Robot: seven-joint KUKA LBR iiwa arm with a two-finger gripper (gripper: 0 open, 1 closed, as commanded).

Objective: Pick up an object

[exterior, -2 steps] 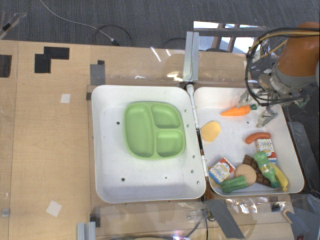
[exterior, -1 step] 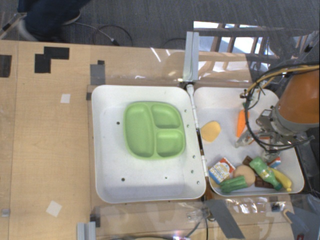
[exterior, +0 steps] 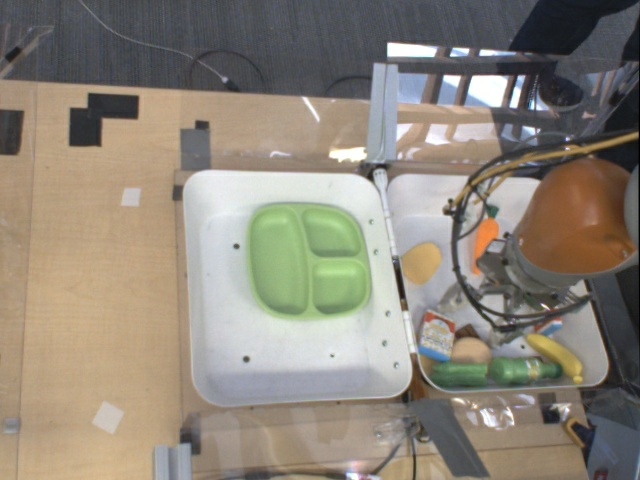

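Here, the banana (exterior: 556, 354) is lying in my right bin (exterior: 430, 193), near its front right corner, long axis slanting from upper left down to lower right. My claw (exterior: 512, 313) is hovering just beside it; its state I cannot tell.

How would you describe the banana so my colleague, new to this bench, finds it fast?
Look in the right-hand shallow white bin, at its near right corner. The curved yellow banana lies there beside the long green bottle-like thing. Nothing else nearby is yellow and curved.
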